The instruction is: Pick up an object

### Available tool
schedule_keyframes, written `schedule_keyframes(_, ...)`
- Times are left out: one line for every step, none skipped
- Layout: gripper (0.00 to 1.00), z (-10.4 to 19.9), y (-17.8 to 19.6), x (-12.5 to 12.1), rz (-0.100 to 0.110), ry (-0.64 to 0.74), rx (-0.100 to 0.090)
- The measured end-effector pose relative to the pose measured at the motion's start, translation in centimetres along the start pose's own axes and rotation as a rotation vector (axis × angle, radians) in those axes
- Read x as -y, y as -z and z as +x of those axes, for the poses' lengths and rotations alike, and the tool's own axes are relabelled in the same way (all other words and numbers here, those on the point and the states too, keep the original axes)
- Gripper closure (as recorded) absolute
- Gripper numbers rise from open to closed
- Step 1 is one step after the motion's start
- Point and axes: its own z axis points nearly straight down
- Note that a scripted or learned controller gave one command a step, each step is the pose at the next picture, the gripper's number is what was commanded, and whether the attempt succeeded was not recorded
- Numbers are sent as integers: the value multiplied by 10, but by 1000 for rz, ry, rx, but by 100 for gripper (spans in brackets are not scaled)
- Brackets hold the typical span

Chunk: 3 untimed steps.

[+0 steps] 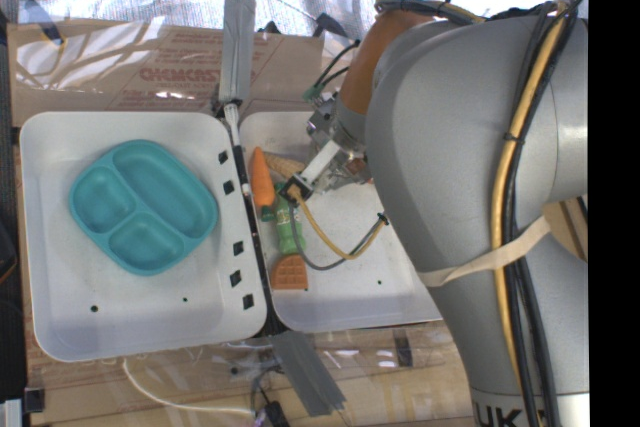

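Note:
The right bin holds an orange carrot lying along its left wall. Below the carrot lie a green piece and then a brown waffle-like piece. A tan piece peeks out just right of the carrot's top. My gripper hangs over the upper middle of the right bin, to the right of the carrot, mostly hidden by the wrist and the big grey arm.
A teal divided plate lies in the left bin. A ridge with black clips separates the two bins. Brown cardboard lies behind them. The arm covers the right bin's right half.

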Motion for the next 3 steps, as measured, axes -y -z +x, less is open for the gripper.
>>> schedule_keyframes(100, -9, -21, -26, 1, -417, 0)
schedule_keyframes(100, -52, -10, -92, -1, -202, -2)
schedule_keyframes(100, -53, 81, -105, -6, -20, -6)
